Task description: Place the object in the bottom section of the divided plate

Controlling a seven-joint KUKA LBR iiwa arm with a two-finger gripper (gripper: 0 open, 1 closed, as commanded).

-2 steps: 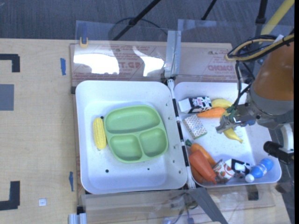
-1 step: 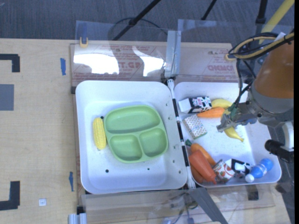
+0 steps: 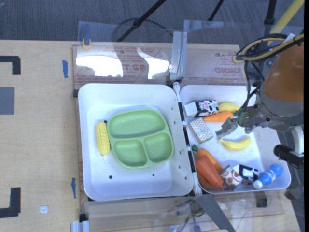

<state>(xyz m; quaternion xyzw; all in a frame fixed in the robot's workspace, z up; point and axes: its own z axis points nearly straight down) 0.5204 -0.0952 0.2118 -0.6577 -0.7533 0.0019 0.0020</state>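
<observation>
1. Camera view: two white bins sit side by side on the counter [image 3: 34, 129], the left bin [image 3: 91, 144] and the right bin [image 3: 277, 151].
2. The left bin holds one green divided plate [image 3: 140, 138] with three sections: one long section toward the far side and two smaller ones toward the near side. All three sections show bare green.
3. One yellow corn cob [image 3: 102, 137] lies in the left bin just beside the plate's left rim, outside it.
4. The right bin holds two bananas: one [image 3: 236, 143] near the middle, one [image 3: 228, 107] by the far wall.
5. It also holds one carrot [image 3: 218, 116], one black-and-white carton [image 3: 206, 106], one patterned white packet [image 3: 200, 129], one large orange-red vegetable [image 3: 208, 168], one small can [image 3: 231, 175] and one blue-capped bottle [image 3: 268, 175].
6. One arm [image 3: 285, 81] reaches over the right bin; its pincer [image 3: 231, 126] hangs just above the middle banana, fingers spread apart with nothing between them.
</observation>
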